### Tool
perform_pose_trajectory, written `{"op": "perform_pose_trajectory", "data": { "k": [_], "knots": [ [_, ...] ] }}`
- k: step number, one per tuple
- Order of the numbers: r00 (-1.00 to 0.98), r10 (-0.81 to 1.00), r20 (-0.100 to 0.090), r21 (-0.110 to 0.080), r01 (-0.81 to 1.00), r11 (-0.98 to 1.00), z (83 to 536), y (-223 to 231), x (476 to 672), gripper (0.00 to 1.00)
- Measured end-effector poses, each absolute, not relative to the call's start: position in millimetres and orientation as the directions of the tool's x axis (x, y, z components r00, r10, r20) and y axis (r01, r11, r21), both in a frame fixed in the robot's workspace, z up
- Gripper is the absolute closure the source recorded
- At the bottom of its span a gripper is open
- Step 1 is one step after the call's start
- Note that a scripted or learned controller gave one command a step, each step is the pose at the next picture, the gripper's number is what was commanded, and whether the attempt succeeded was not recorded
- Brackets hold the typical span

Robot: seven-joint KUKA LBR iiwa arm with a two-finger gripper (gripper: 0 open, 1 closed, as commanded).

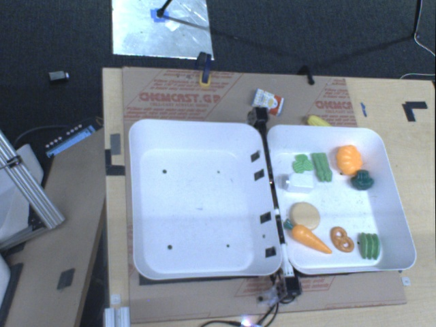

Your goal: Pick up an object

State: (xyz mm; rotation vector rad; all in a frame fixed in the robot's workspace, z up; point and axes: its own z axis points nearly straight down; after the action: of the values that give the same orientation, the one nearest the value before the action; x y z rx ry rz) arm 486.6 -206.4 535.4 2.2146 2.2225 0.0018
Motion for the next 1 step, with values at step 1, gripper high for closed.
{"op": "perform_pose_trajectory", "data": {
  "k": [1],
  "knots": [
    [-0.004, 1.0, -0.002, 0.004, 1.0, 0.004, 535.4, -206.4, 486.6, 1.0]
  ]
}}
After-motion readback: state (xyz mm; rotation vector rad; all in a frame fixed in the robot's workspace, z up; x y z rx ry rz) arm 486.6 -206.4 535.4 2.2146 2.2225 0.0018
